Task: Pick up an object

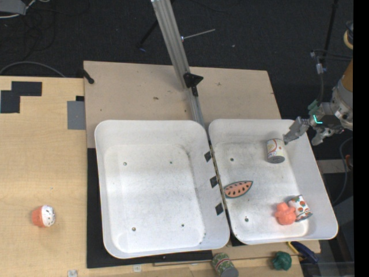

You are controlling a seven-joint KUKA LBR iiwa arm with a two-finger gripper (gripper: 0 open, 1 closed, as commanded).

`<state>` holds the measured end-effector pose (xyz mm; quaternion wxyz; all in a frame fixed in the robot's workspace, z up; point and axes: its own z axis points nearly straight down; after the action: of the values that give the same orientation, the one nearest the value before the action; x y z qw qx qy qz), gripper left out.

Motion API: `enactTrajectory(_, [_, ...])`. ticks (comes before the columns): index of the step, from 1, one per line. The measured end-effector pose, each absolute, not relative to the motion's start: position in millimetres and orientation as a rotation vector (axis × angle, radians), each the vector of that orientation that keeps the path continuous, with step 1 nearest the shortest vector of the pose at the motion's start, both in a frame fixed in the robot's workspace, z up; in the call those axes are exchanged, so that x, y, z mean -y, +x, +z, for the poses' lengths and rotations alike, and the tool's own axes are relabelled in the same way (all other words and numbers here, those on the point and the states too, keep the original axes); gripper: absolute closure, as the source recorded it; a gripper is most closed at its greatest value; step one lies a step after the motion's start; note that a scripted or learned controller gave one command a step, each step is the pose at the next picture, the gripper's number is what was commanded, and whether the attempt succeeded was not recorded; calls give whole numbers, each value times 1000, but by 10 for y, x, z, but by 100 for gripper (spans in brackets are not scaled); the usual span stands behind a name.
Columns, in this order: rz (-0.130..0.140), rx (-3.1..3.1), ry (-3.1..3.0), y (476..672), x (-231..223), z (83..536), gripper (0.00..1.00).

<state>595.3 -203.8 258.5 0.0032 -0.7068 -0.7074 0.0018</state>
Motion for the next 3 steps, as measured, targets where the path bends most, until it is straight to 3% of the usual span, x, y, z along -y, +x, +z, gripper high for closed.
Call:
enactTrajectory(1, [3,2224,-2216,5961,2036,2613,0])
enactTrajectory(3, [7,2216,-2215,5940,2068,1333,0])
